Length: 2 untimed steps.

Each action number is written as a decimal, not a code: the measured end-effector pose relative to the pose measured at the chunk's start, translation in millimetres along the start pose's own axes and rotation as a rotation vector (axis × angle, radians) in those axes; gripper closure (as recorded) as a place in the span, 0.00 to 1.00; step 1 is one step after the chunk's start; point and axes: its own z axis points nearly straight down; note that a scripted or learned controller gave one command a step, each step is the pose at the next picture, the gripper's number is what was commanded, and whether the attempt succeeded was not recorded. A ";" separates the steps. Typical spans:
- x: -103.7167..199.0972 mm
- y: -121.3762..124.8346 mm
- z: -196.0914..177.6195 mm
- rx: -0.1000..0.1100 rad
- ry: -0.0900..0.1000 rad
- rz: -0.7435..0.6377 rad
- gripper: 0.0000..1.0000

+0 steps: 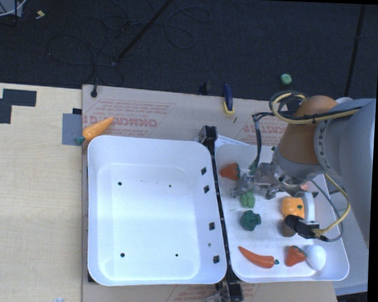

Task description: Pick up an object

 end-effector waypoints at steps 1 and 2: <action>29.5 36.1 -0.6 -0.006 0.001 -0.006 0.00; 30.1 -1.7 0.4 0.001 0.001 -0.002 0.00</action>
